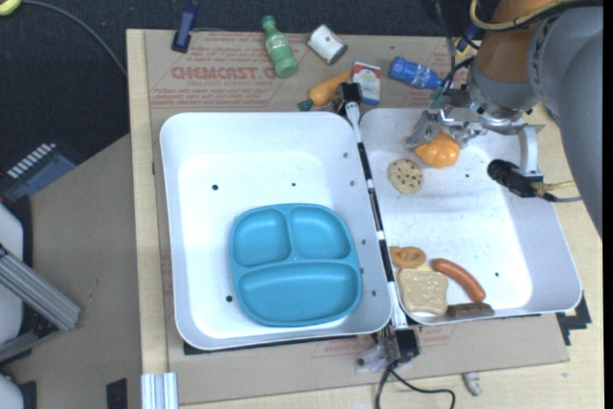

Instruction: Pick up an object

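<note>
Arm (522, 24) reaches in over the far end of the right bin (498, 235). Gripper (442, 135) sits low, directly above and touching or nearly touching an orange toy fruit (441, 154) near the bin's far wall. Cannot tell from this slant whether the gripper is open or closed; its tip is hidden against the fruit.

Target candidate: the orange toy fruit, apparently resting on the bin floor, with a cookie (406, 175) just beside it toward the left bin (249, 168).

Other contents of the right bin, well apart at the near end: pretzel (408, 256), sausage (458, 278), bread slice (422, 290). The left bin holds a blue divided plate (294, 263). Loose items lie on the bench (230, 72) beyond the bins, outside the work area.

Progress, as judged: approach and descent look done, with the gripper placed on one object. Grasp unconfirmed. No object is seen lifted clear of the bin floor.

Left to do: secure a hold on the fruit, then raise it. The round shape may slip out sideways, and the cookie is close enough to get nudged.
</note>
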Action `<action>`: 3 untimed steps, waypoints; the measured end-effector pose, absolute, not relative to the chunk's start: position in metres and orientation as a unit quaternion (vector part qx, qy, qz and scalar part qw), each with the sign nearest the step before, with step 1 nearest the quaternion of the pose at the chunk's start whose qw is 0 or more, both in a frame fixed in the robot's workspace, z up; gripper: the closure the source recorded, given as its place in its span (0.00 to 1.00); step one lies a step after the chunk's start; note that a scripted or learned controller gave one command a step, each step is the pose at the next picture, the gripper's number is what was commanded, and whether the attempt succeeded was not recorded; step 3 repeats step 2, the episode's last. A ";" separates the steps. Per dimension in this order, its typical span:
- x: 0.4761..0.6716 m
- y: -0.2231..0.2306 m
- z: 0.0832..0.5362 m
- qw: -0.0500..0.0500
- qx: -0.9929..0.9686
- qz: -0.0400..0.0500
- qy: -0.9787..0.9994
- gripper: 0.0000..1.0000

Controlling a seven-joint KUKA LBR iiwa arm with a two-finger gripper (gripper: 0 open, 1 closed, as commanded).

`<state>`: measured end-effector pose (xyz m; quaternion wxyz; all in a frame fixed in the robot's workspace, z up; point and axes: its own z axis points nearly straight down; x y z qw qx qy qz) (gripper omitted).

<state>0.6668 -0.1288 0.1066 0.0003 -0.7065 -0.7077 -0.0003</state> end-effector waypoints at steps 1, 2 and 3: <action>0.635 -0.126 0.137 0.000 -0.707 0.000 -0.707 1.00; 0.600 -0.052 0.185 0.001 -0.707 0.000 -0.708 1.00; 0.600 -0.052 0.185 0.001 -0.707 0.000 -0.708 1.00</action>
